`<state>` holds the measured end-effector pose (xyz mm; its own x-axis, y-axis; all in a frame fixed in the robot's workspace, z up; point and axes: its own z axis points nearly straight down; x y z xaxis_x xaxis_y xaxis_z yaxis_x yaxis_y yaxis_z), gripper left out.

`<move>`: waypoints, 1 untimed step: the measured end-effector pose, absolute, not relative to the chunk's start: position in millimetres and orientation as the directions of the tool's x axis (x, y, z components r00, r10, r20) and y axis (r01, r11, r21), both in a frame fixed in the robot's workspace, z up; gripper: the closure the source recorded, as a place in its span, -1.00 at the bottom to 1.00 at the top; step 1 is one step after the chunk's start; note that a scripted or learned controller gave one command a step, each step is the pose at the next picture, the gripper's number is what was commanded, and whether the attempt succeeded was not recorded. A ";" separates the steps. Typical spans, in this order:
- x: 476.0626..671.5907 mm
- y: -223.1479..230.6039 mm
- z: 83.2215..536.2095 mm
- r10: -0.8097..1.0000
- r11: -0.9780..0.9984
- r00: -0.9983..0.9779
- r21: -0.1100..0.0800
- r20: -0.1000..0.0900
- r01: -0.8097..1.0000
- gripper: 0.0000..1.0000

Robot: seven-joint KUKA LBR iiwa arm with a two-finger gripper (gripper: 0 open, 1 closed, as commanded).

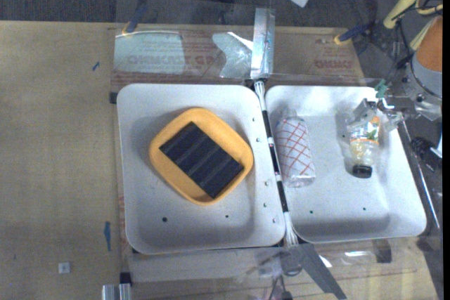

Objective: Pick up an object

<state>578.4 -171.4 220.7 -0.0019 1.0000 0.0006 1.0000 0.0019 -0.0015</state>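
Note:
In the right bin [330, 221] a small clear bottle [362, 144] with an orange-and-green label lies with its black cap toward the front. My gripper [368, 113] is at the bottle's far end, reaching in from the right, and it looks to be touching or just above the bottle. A white packet with a red crosshatch pattern [294, 150] lies along that bin's left side. In the left bin [140, 221] sits a yellow dish with a dark slatted insert [201, 154].
A ridge [271, 151] divides the two bins. The arm's grey wrist and orange band [430, 53] hang over the right bin's far right corner. Clear plastic sheeting and a metal strip [262, 42] lie behind the bins.

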 end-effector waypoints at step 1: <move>607.1 -202.9 112.0 0.999 0.041 -0.041 0.000 0.000 0.999 -1.00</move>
